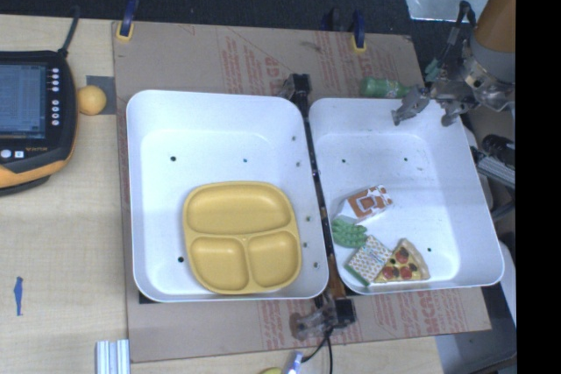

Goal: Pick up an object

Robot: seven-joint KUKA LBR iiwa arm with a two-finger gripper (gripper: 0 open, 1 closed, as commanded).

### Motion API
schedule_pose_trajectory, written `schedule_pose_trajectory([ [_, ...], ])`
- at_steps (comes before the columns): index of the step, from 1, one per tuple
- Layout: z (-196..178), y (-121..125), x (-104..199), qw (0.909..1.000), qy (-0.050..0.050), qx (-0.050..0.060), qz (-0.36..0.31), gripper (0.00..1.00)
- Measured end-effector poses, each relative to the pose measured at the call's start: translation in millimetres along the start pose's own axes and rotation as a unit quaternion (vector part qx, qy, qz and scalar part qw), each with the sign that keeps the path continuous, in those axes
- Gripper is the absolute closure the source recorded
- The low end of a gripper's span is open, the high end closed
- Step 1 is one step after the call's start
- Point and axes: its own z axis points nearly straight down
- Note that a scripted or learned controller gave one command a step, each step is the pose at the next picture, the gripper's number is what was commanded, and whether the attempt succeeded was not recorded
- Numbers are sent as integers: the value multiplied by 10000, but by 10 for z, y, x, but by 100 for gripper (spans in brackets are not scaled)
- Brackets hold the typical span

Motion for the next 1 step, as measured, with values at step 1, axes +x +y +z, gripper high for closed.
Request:
schedule_pose_trajectory([
  [1, 1071, -479, 455, 10000, 4, 22, -4, 0],
])
